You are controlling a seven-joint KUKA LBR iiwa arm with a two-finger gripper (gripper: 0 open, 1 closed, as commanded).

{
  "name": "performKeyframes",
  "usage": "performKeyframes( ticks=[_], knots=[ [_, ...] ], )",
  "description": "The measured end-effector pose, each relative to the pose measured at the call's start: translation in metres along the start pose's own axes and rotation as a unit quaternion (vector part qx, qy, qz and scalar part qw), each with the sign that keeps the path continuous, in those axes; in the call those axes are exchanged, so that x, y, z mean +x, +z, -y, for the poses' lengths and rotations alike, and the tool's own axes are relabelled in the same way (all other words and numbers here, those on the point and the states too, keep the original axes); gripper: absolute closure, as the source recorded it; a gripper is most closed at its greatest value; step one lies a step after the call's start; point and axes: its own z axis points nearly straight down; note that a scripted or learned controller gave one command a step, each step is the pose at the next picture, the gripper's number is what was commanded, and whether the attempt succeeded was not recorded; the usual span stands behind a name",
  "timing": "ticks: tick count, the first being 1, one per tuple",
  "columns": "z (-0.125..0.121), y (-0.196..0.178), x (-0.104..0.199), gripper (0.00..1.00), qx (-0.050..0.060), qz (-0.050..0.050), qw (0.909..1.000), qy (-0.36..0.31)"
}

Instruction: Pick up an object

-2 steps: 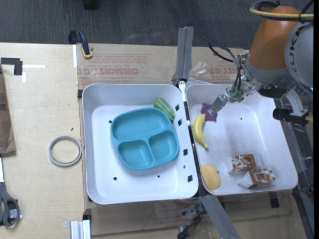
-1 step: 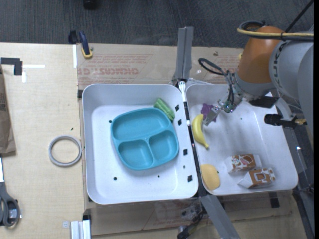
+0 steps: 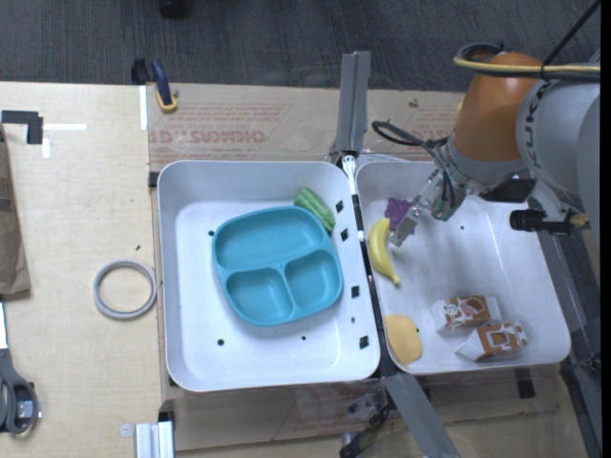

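In the right bin [image 3: 506, 246], my gripper [image 3: 405, 227] reaches down near the bin's left wall. It hovers just right of a yellow banana [image 3: 382, 254] and just below a small purple object [image 3: 395, 207]. I cannot tell whether it touches either one. Toward the bin's front lie a round yellow object [image 3: 402, 339] and two small brown-and-white cartons [image 3: 464, 312] [image 3: 497, 340].
The left bin [image 3: 186, 342] holds a blue divided plate [image 3: 277, 265] with a green object [image 3: 315, 208] at its upper right edge. A tape ring [image 3: 125, 288] and scissors [image 3: 14, 401] lie on the bench at the left. A metal post [image 3: 352, 103] stands between the bins at the back.
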Motion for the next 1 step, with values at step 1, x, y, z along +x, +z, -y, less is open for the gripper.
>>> performKeyframes(
  ticks=[1],
  knots=[
    [-0.0123, 0.0001, -0.003, 0.0, -0.001, 0.001, 0.9999, 0.017]
  ],
)
